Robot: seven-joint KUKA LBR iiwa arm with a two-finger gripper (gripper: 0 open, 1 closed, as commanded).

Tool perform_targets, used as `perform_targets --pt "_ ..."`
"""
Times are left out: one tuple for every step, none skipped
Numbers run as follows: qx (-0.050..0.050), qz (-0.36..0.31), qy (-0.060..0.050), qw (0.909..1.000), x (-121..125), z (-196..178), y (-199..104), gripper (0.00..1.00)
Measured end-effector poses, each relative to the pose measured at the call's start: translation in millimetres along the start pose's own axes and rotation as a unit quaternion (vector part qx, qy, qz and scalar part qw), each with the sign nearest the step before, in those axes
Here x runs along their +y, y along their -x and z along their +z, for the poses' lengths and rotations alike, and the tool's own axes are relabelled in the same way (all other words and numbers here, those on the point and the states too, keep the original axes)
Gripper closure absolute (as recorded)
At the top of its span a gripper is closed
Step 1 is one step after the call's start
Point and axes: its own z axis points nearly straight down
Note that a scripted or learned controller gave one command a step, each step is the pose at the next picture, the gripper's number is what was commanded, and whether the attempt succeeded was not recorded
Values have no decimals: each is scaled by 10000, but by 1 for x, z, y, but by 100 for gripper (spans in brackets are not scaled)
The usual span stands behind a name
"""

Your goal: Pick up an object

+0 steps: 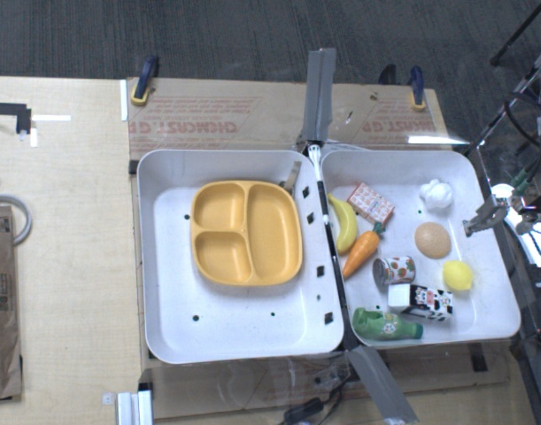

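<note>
The right bin (483, 326) holds several small objects. A banana (344, 222) lies along its left wall with a carrot (360, 251) beside it. A red-and-white patterned box (370, 204) sits just above them. A white crumpled object (436, 193) lies at the back, a tan egg-shaped thing (432, 240) in front of it, and a yellow lemon (458, 275) nearer the front. A small can (394, 270), a black-and-white spotted carton (427, 300) and a green bottle (387, 325) lie along the front.
The left bin (164, 308) carries a yellow three-part plate (248, 233). A grey divider post (319, 96) rises between the bins at the back. A metal fixture (493, 211) and cables sit at the right bin's right rim. Blue clamps (147, 76) hold cardboard behind.
</note>
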Motion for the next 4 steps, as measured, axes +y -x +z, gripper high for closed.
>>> perform_targets --pt "0 0 0 10000 0 0 0 0" --pt "-6 342 12 9994 23 -10 20 0" --pt "-9 -428 16 9991 76 -20 -12 0" --pt "-11 5 13 10000 132 -129 -34 0"
